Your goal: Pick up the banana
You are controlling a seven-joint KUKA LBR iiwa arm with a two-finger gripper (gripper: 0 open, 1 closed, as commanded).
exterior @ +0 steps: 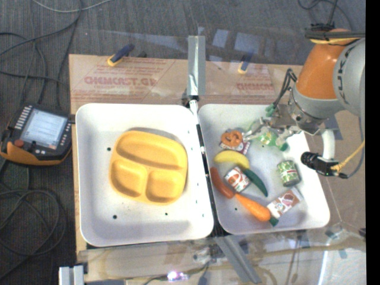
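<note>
Yellow banana [232, 158], short and curved, lying near the middle of the right bin [312, 218], just below an orange pumpkin-faced toy [231, 138] and just above a red-labelled can [237, 180]. Crowded on most sides: red sausage [220, 183] along the bin's left wall, dark green cucumber [257, 182] touching the can's right, orange carrot [254, 208] lower down, a small red-and-white carton [284, 202] and a green can [288, 172] toward the right. Open white floor only along the bin's lower edge and far right. Gripper [274, 130] hanging over the bin's upper right part, above some green and pale clutter; cannot tell how far apart its grip stands, nothing seen held. Left bin [89, 218] carrying a moulded yellow tray [149, 166] with three smooth rounded compartments, wide bare rim all around. Both bins glossy, rounded at corners, resting side by side on a cardboard-covered tabletop [136, 82].
</note>
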